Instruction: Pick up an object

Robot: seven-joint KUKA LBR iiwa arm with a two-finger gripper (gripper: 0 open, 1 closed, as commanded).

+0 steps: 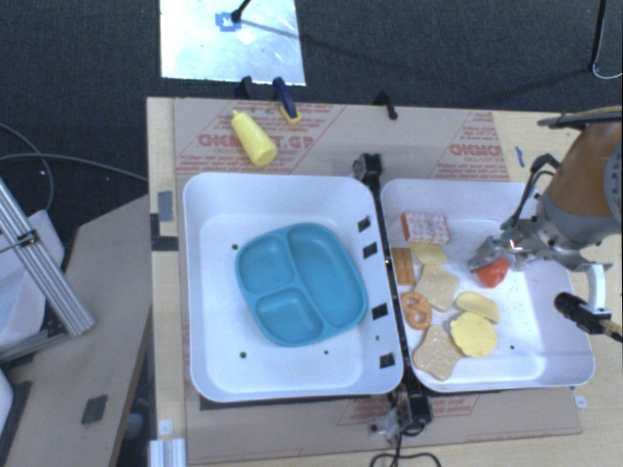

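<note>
The right bin (560, 358) holds several toy foods. A red-orange piece (494, 274) lies right of centre, and my gripper (494, 254) hangs just above it at its upper edge, reaching in from the right. Around it lie a pink-and-white wafer (425, 227), a pale yellow chip (428, 254), a bread slice (438, 286), a pretzel (417, 309), an orange stick (403, 266), a banana-like piece (477, 305), a round yellow piece (473, 335) and a toast slice (437, 353). I see nothing lifted off the bin floor.
A blue divided plate (300, 282) lies in the left bin (209, 261). A yellow bottle (253, 137) and a blue clip (286, 101) rest on the cardboard behind the bins. The black divider (383, 270) separates the bins.
</note>
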